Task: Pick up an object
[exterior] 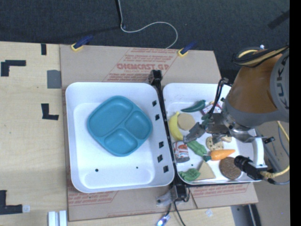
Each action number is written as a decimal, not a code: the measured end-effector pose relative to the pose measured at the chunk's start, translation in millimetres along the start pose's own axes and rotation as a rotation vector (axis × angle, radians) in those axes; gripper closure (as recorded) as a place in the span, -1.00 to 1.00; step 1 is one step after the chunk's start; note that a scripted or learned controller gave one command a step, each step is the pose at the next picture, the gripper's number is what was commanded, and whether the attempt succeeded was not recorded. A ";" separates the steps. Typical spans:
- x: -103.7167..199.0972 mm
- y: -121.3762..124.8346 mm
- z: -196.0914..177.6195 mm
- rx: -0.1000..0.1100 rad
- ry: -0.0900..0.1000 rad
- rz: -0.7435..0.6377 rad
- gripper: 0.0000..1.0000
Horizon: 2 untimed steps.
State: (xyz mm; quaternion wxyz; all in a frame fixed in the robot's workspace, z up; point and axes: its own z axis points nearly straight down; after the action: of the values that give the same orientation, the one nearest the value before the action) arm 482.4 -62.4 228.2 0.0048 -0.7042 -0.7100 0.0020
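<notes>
The gripper (196, 133) is lowered, jaws apart and empty, over the toy food (184, 122); closing on one piece is needed next.

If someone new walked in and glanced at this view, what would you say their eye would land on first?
Probably the blue three-compartment plastic plate, lying alone in the left white bin. Next, the grey arm with the orange band reaching from the right over the right white bin, which is crowded with small toy foods: a yellow banana, an orange carrot and a brown round cookie.
</notes>
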 end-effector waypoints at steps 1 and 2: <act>-4.8 0.6 -13.7 -0.006 -0.003 0.006 1.00; 59.2 16.3 -75.8 -0.014 -0.003 0.000 1.00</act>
State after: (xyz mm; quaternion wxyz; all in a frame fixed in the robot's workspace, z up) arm 498.9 -3.4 304.1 -0.0012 -0.7040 -0.7102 -0.0022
